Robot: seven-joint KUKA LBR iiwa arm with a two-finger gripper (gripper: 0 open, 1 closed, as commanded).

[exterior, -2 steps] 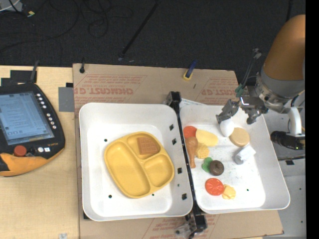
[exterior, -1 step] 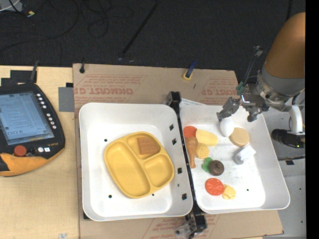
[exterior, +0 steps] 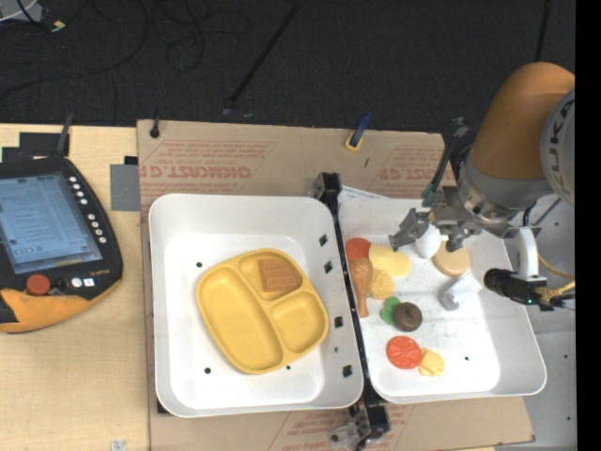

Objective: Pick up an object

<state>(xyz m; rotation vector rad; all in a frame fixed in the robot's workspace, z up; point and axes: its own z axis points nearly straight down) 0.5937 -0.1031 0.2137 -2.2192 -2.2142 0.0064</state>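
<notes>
The right bin (exterior: 512,365) holds several toy foods. Among them are a red piece (exterior: 357,248), a pale yellow piece (exterior: 391,261), an orange cone-like piece (exterior: 362,276), a brown donut (exterior: 408,318) beside a green piece (exterior: 389,311), and a red tomato slice (exterior: 404,351). My gripper (exterior: 432,234) hangs over the bin's far middle, its grey fingers (exterior: 408,229) spread open. A small white object (exterior: 428,243) shows between them; whether it is touched is unclear. A tan round piece (exterior: 453,261) lies just right of it.
The left bin (exterior: 174,252) holds a yellow divided plate (exterior: 254,318) with a brown cracker (exterior: 277,274) in one compartment. A black divider (exterior: 343,280) runs between the bins. A grey-white piece (exterior: 449,297) lies mid-right. A control tablet (exterior: 52,242) sits far left.
</notes>
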